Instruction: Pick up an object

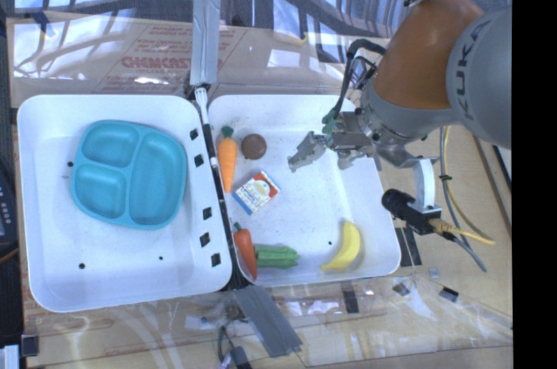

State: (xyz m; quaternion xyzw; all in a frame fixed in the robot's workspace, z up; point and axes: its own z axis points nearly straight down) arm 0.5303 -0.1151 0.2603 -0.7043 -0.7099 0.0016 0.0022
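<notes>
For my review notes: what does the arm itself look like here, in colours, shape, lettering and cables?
The arm is bulky and rounded: a large orange section, then grey casing with part of the dark "KUKA" lettering. At its end sits a small grey metal gripper with two fingers. Black cables loop beside the wrist.

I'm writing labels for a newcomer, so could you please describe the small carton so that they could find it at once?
Look in the right-hand white bin, the one without the blue plate. Near its middle, just right of the upright carrot and below the brown ball, lies the small carton. It is the only boxy, printed item among rounded foods.
</notes>
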